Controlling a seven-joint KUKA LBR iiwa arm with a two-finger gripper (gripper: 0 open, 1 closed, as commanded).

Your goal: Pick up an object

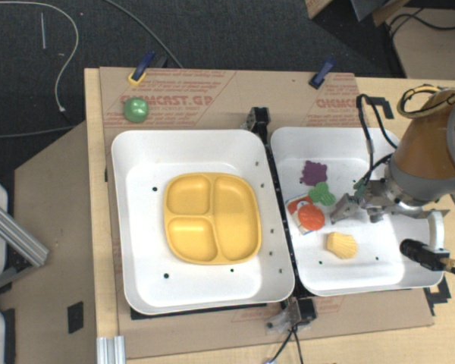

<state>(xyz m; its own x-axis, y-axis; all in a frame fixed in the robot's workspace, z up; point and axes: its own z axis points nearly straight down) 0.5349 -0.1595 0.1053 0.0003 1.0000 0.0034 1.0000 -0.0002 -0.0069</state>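
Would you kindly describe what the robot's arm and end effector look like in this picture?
The arm is a rounded grey body with a broad orange band above the wrist. Black cables loop along it, with a yellowish coil near the top. The end effector is a small dark grey metal piece with thin fingers.

Toys crowd the right bin's (379, 275) left half: purple piece (314, 172), green piece (322, 196), orange ball (311, 218), yellow shell (341, 244); bare floor lies along its near wall
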